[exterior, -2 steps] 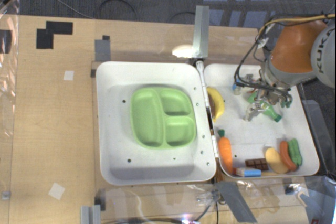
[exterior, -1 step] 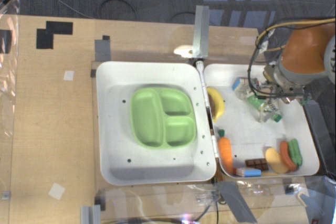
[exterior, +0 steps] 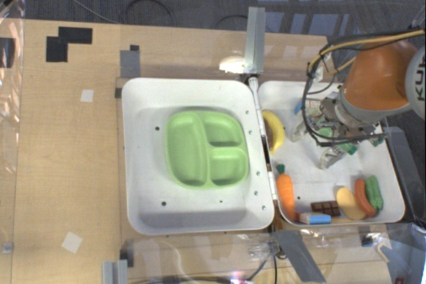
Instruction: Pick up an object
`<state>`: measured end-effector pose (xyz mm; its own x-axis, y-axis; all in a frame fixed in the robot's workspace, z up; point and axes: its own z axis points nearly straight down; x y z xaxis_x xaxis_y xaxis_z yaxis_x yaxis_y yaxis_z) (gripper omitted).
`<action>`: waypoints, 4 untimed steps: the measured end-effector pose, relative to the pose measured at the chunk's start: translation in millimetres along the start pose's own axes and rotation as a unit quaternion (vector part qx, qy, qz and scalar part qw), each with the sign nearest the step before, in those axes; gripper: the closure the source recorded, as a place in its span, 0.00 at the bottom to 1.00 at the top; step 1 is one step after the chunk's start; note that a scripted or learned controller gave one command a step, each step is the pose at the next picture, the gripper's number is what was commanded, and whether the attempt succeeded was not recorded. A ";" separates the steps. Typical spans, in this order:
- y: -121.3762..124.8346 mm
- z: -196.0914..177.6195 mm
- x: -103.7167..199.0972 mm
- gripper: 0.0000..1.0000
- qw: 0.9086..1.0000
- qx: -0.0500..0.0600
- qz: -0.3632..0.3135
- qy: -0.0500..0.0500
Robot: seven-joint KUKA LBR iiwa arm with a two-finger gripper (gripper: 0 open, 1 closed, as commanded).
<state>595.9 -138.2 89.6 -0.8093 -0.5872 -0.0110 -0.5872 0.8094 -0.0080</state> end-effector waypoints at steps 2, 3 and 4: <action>-2.8 -0.7 13.9 0.00 0.984 0.002 -0.177 -0.001; 7.3 -1.5 21.0 0.00 0.922 0.002 -0.388 -0.002; 26.4 0.2 -51.9 0.00 0.915 0.000 -0.403 -0.002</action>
<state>622.4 -86.3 89.8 -0.1129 -0.9936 -0.0053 -0.9935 0.1129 -0.0159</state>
